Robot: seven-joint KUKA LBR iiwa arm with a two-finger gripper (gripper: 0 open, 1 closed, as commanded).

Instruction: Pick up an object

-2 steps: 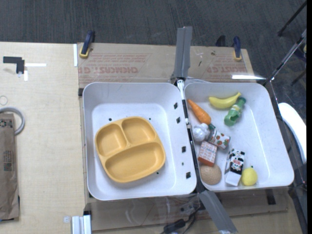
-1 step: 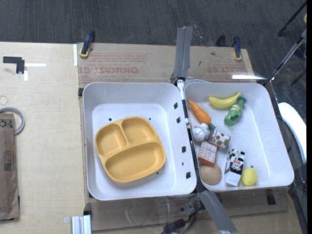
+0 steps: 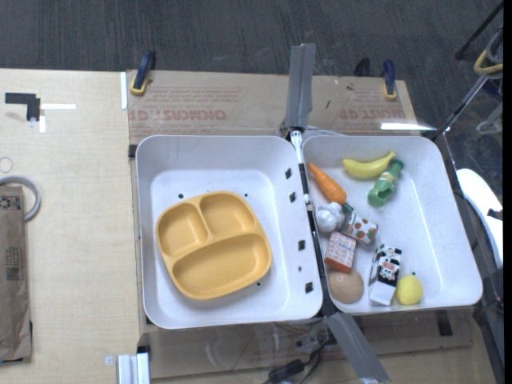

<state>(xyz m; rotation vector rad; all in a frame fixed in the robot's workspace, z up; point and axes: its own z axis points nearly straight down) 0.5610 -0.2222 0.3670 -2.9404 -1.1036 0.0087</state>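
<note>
The right bin (image 3: 448,214) holds several small items. A yellow banana (image 3: 366,165) lies near its back, with a green bottle (image 3: 383,186) just beside it. An orange carrot (image 3: 327,182) lies along the left wall, above a grey-white lump (image 3: 327,217) and a small strawberry-print carton (image 3: 362,229). Toward the front sit an orange box (image 3: 340,251), a round brown cookie (image 3: 346,286), a cow-print milk carton (image 3: 386,274) and a yellow lemon (image 3: 409,290).
The left bin (image 3: 152,174) holds a yellow three-compartment plate (image 3: 213,245). A grey divider bar (image 3: 300,86) rises between the bins at the back. Blue clamps (image 3: 145,68) (image 3: 389,76) pin the cardboard behind them. A brown paper bag (image 3: 14,270) lies far left on the bench.
</note>
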